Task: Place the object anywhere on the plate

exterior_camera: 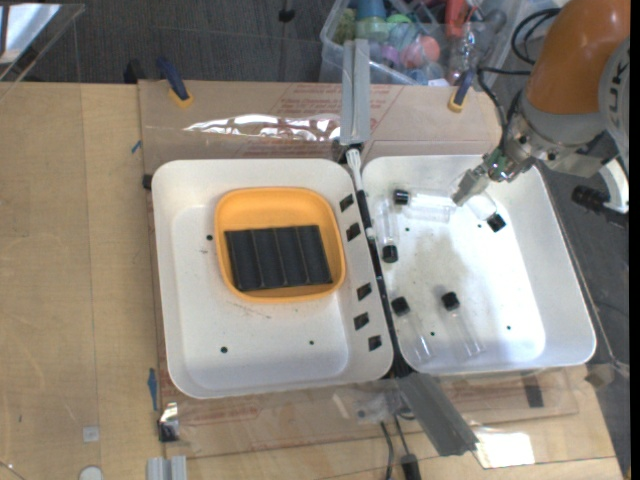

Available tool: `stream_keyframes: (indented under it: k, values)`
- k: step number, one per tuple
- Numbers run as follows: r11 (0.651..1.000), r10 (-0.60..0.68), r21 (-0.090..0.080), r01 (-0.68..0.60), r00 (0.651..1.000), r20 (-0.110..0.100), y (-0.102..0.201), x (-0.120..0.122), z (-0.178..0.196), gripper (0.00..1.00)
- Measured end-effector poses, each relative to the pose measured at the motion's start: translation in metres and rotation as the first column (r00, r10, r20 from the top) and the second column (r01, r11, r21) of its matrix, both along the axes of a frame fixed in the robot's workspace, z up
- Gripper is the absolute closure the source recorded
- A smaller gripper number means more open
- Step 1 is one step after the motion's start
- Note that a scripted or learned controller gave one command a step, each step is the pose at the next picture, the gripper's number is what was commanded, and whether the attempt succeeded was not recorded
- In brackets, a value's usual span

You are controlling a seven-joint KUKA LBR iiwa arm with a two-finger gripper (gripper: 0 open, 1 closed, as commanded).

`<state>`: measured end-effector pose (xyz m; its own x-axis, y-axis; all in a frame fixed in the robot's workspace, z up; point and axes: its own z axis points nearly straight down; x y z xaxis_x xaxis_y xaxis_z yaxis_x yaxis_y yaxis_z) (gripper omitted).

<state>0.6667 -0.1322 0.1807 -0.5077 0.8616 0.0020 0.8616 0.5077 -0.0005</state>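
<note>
"Orange plate (228,211) logged in the left bin (185,298), nearer its far edge than its near one. Black ribbed slab (278,258) lies flat on it, square to the plate and inside the rim."

"So is that the object? Is the task done?"

"My reading is yes: the slab rests wholly on the plate, with nothing touching it. It looks like one rigid dark piece, with four or five raised bars side by side. It has a matte surface and does not overhang."

"Where's the arm?"

"I see the gripper (468,190) over the right bin (565,268), close to the far edge, tip pointed down at a slant. Whether it is apart or together I cannot tell from this feed. I see nothing carried in it."

"What's under it?"

"Clear vials with black caps (449,300) are scattered across that bin's floor. One lies just beside the tip."

"Next move?"

"If the slab counts, none is needed. I'd lift clear of the right bin without brushing the vials. If a vial is meant instead, it calls for a descent, a grasp on a slippery round body, and a carry over the divider (362,268)."
</note>
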Motion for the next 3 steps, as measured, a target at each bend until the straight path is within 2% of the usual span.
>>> stream_keyframes:
  k: [1,2,3]
  values:
    - [1.000,0.000,0.000,0.000,1.000,0.002,0.000,0.000,0.001,0.00]
    - [0.995,0.099,-0.004,-0.099,0.995,0.009,-0.053,0.001,0.051,0.00]
    - [0.972,0.236,-0.005,-0.236,0.972,0.010,-0.091,0.001,0.071,0.00]
